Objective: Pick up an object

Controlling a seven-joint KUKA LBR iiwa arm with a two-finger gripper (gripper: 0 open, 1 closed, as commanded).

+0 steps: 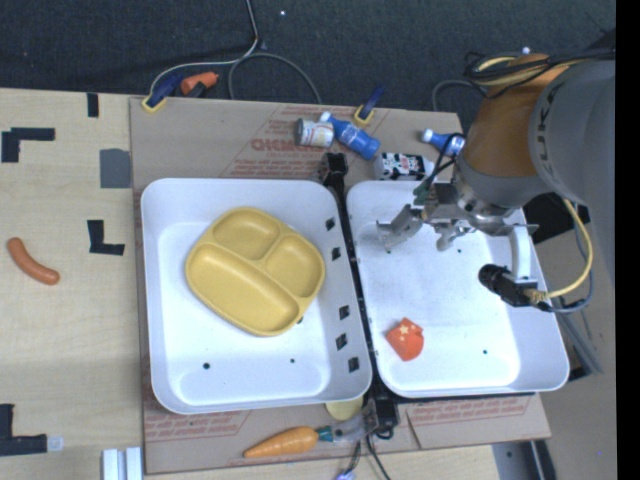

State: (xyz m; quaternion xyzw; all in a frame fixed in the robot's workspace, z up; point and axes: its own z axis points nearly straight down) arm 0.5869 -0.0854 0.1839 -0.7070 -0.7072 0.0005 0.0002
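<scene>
While the fingers (420, 230) hang spread and empty, two white bins (160, 298) sit on cardboard (255, 148).

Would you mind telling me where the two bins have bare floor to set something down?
Right bin: bare floor between the gripper and the red strawberry-like toy, and right of the toy. Left bin: the yellow divided plate crowds the middle, leaving a bare strip along the near edge and corners.
</scene>
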